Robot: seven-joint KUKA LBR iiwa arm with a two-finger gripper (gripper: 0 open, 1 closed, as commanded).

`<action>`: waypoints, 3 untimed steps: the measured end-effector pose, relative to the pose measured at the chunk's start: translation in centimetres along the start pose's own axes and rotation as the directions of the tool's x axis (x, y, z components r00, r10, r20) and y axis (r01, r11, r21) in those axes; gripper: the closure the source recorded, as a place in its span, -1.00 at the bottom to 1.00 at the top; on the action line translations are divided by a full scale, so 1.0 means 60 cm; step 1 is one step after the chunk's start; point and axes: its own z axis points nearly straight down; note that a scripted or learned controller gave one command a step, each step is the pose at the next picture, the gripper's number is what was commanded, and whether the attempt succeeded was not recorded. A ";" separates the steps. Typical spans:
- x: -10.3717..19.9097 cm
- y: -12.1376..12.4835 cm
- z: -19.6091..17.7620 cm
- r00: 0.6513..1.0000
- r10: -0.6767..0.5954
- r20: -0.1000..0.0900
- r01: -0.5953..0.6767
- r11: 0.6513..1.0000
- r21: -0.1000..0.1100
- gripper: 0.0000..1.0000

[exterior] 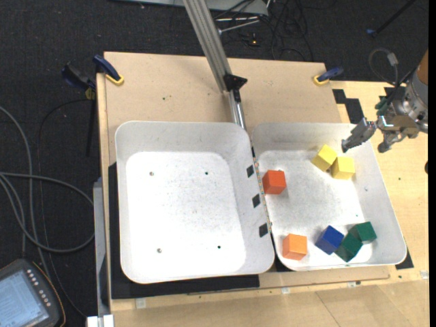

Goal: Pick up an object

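We are at the approach step: our tool [372, 137] hangs spread and holding nothing just right of the yellow blocks [334, 162], so next comes lowering onto one.

End effector assembly: appearance

Gripper [373, 136] of metallic grey and dark construction, with two slender fingers [357, 136] of grey and black finish; wrist housing [409, 111] compact, grey, with small dark fittings and a blurred mix of light and dark parts; pale rounded arm section [428, 70] at the frame edge; thin grey cable [383, 58] looping above the wrist; finer markings and screws too blurred to identify
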 end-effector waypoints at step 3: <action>-0.012 -0.001 0.145 1.000 0.002 0.001 -0.002 1.000 0.000 -1.00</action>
